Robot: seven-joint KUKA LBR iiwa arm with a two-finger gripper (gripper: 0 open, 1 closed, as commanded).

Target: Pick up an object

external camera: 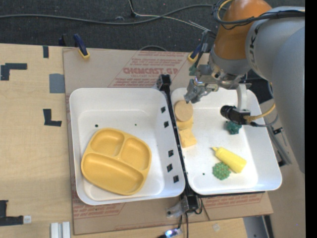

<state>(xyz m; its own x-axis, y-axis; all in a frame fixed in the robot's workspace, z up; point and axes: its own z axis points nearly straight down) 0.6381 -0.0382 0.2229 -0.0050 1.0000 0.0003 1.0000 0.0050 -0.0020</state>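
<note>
My gripper hangs over the back left part of the right bin, just above and to the right of a round tan biscuit. Nothing shows between its fingers. Below the biscuit lie two pale yellow cheese-like blocks against the bin's left wall. A yellow mustard-like bottle lies toward the front of the bin with a green broccoli piece beside it. A darker green piece sits near the right side.
The left bin holds a yellow divided plate. A black divider with clips runs between the bins. Cables hang from the wrist over the right bin. Blue-yellow clamps hold the cardboard at the back.
</note>
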